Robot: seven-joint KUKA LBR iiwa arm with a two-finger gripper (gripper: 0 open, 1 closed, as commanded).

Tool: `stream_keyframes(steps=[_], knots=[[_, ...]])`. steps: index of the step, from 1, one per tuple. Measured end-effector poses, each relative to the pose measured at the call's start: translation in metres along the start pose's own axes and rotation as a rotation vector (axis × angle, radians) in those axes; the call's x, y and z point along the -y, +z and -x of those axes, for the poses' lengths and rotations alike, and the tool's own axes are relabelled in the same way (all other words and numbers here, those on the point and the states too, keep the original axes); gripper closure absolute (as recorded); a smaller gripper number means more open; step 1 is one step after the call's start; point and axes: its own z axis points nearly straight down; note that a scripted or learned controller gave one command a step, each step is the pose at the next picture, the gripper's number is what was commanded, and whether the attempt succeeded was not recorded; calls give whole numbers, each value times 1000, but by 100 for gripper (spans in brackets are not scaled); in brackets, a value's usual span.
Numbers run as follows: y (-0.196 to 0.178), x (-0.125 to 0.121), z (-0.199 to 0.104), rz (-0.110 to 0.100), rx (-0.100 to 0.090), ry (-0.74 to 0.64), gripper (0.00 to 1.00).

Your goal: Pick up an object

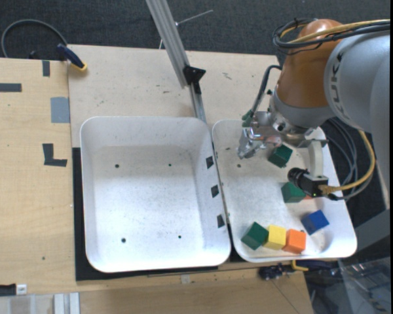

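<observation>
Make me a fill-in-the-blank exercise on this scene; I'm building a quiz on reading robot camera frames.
1. All the coloured blocks lie in the ___ bin of the camera view.
2. In the row at that bin's near edge, the yellow block sits between the orange block and a ___ one.
3. The blue block lies just ___ that row in the view.
4. The tool hangs over the bin's ___ end.

Missing words: right; green; above; far

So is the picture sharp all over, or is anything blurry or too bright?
In the camera view the blocks, like the orange block, look fairly sharp; the gripper is slightly soft; the left bin is bright white with faint speckle; shadows are mild.
</observation>
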Motion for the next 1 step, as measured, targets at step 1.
stream_keyframes(steps=[1], knots=[[5,5,-44,0,0,0,100]])
